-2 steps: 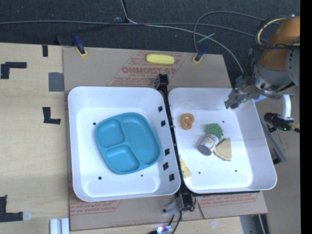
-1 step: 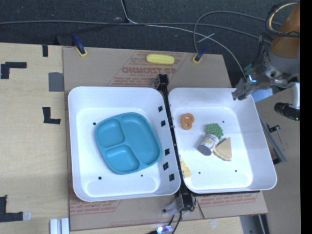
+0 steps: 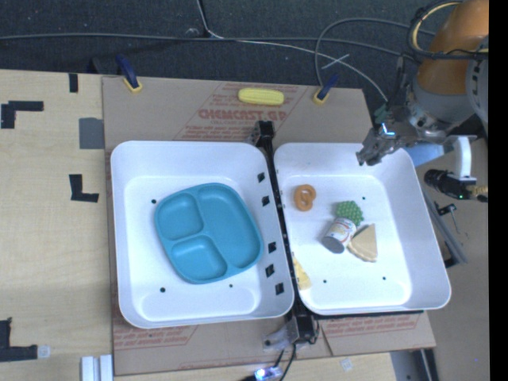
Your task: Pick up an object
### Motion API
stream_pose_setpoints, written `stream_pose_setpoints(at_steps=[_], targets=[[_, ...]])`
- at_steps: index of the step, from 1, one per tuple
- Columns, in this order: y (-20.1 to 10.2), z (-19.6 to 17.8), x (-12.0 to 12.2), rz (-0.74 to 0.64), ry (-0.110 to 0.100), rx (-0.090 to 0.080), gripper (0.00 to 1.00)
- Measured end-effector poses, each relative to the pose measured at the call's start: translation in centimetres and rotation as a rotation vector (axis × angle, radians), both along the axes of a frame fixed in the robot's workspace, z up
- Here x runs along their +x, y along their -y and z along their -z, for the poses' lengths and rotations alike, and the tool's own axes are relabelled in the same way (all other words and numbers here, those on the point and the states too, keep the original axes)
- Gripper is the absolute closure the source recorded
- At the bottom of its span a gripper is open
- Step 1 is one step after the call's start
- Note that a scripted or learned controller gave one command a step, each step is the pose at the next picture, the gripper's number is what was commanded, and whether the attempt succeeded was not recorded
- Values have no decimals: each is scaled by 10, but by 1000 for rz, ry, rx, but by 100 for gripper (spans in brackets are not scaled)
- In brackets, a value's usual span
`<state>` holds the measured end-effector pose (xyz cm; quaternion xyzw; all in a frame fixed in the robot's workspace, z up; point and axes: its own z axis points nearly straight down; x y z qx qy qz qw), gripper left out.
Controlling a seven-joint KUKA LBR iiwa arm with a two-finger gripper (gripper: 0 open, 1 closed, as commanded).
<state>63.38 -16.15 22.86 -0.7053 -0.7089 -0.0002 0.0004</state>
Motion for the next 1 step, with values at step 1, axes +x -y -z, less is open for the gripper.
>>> stream_pose_setpoints(at_steps=[1], targets=[[-52,12,-19,0,-3,1,100]])
